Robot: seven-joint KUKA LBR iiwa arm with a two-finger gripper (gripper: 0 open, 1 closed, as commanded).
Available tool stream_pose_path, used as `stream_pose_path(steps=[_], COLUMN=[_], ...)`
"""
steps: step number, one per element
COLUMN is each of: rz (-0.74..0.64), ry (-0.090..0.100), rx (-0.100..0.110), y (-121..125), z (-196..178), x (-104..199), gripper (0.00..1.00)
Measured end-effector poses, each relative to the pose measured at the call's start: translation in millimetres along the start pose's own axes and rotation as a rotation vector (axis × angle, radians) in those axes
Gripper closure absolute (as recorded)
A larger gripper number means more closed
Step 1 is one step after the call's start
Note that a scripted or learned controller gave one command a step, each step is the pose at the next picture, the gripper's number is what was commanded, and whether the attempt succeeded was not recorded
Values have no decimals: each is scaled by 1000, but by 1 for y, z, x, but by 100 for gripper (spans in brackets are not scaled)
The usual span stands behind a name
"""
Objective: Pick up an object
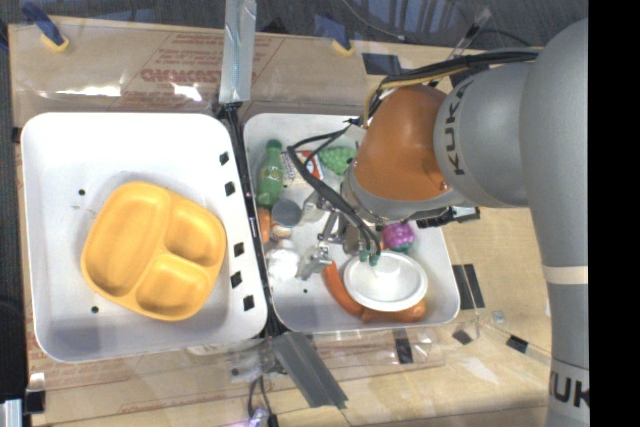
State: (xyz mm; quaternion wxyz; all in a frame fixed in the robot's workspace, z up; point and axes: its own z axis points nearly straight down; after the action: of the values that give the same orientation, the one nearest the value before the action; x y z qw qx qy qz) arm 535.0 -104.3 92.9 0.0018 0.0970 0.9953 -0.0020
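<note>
The right bin (447, 300) holds a jumble of objects. A green bottle (271, 173) lies at its left side, with a grey round piece (288, 212) and a small white object (282, 263) below it. A white bowl (385, 281) rests on an orange item (345, 297) near the front. A purple object (399, 236) and a green object (338, 159) peek out beside the wrist. My gripper (320, 258) is down inside this bin, just left of the white bowl and right of the small white object. The orange-banded wrist (400, 150) hides the bin's middle and back.
The left bin (60, 130) contains a yellow divided plate (152, 248). A black ridge (243, 215) separates the two bins. A strip of silver tape (238, 50) runs up from the divider at the back. Cables (320, 155) loop beside the wrist.
</note>
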Motion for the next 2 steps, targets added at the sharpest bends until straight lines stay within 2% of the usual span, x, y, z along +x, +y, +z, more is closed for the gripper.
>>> stream_pose_path(steps=[1,2], rz=[-7,-71], ry=[-1,-1], rx=[1,-3], y=[1,-53], z=[-10,-32], x=[-1,-58], gripper=[100,100])
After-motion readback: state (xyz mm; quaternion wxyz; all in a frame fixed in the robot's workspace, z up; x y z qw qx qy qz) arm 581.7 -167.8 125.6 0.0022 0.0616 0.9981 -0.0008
